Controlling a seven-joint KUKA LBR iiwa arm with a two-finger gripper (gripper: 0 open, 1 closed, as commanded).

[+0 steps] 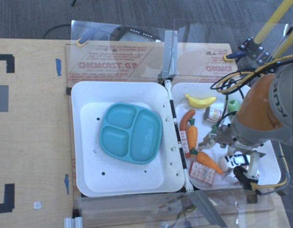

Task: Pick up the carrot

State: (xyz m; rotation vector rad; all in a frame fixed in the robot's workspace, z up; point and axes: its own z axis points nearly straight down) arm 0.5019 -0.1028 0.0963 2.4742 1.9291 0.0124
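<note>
The hand (212,140) is low over the right bin (272,167), at the end of the grey and orange arm (260,113), which covers much of this bin from the right side. From where I stand I cannot tell if the hand is apart or together, and I see nothing held in it. It is just beside two toy carrots.

The first carrot (192,136) lies along the bin's left part, with its green top towards the near side. The second carrot (209,161) lies at a slant just below the hand, its green end almost meeting the green of the first one.

In the same bin there is a yellow banana (201,100) near the far wall, a red-orange sausage-shaped piece (185,119) beside the first carrot, a small jar (213,113), and a green thing (233,105) partly hidden by cables. A pink packet (202,173) lies at the near edge, touching the second carrot's side. A small red and white packet (183,139) lies against the left wall.

The left bin (84,94) holds a teal plate (131,133) with three compartments, all bare. Both bins stand side by side on the wooden counter (32,127).
</note>
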